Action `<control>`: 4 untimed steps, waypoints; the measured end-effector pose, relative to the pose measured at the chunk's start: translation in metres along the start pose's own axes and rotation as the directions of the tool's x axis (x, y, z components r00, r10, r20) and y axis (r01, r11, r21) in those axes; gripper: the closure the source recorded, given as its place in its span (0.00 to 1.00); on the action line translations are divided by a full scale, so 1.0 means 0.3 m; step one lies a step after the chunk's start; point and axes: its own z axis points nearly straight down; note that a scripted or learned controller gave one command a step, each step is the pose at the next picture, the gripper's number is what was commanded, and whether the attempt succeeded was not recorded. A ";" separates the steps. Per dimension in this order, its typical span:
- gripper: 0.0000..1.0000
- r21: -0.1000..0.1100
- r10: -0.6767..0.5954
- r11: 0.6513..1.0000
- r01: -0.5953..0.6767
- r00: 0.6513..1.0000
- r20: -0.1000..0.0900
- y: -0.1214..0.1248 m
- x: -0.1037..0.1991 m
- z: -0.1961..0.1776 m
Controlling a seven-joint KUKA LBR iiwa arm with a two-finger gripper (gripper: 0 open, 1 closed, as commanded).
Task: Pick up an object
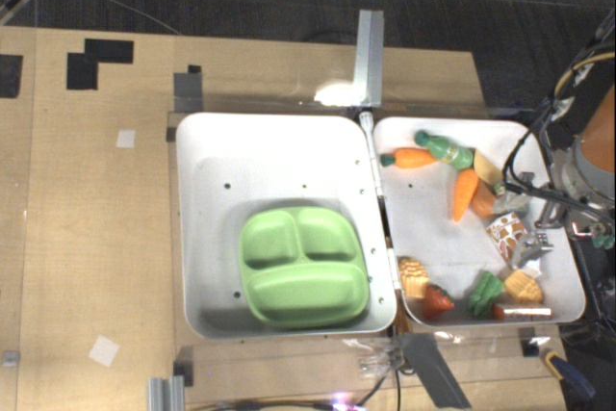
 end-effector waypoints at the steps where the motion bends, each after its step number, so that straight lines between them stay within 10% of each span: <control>1: 0.00 0.004 -0.043 0.999 0.043 0.999 0.011 -0.011 -0.110 0.323; 2: 0.00 -0.001 -0.043 0.999 0.043 0.999 0.008 0.191 -0.127 0.324; 3: 0.00 -0.002 -0.078 0.997 0.078 0.997 -0.009 0.309 -0.419 0.329; 4: 0.00 -0.002 0.061 0.998 -0.061 0.998 0.006 0.315 -0.279 0.327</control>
